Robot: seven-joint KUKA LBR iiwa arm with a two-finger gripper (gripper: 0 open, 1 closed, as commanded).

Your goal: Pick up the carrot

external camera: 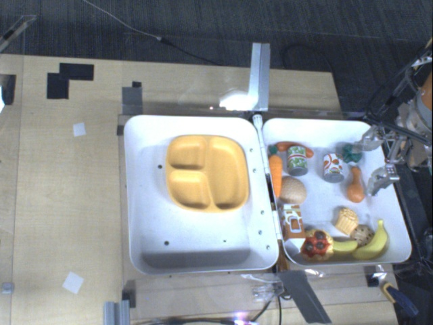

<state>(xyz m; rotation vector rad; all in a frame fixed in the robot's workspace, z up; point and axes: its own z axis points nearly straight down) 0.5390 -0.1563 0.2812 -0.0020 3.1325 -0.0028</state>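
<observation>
The carrot (275,175) is a slim orange piece with a green top. It lies lengthwise against the left wall of the right bin (399,246). My gripper (376,160) hovers over that bin's right edge, far to the right of the carrot. Its fingers (371,140) stand apart and open with nothing between them. An orange drumstick (356,185) lies just left of the lower finger.
The right bin also holds a green-labelled can (296,160), a small white can (332,167), a tan potato (292,190), a banana (365,246), a corn piece (346,220) and a red fruit (315,244). A yellow divided plate (206,171) sits in the left bin (145,235).
</observation>
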